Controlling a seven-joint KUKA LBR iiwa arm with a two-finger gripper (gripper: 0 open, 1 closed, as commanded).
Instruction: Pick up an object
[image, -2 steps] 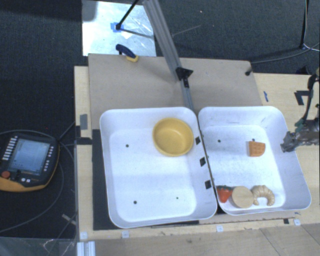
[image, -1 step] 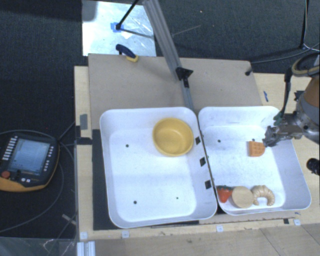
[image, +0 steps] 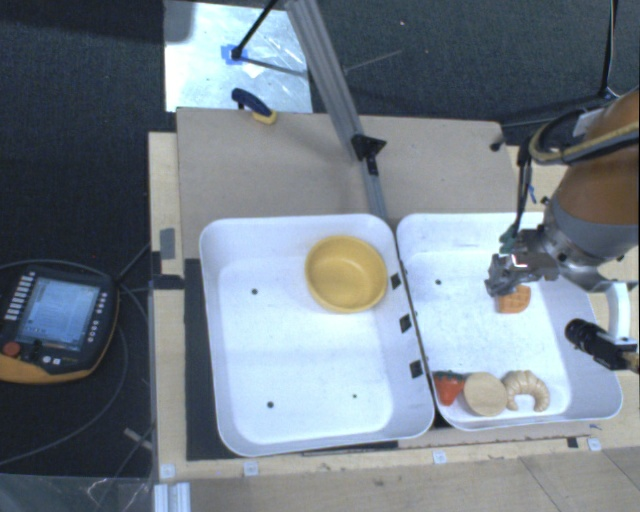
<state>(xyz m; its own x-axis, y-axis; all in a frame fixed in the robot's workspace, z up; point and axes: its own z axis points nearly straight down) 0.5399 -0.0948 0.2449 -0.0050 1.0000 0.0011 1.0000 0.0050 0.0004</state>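
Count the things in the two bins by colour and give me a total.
Yellow: 1, the bowl in the left bin.
Orange: 1, the piece under the end effector in the right bin.
Red: 1, the item at the right bin's near edge.
Tan: 2, the disc and the croissant.
Total: 5.

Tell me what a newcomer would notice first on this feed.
Probably the yellow bowl, alone near the back of the left bin. Next, the end effector low over an orange item in the right bin. Three more pieces line that bin's front edge: a red one, a round tan one, a croissant shape.
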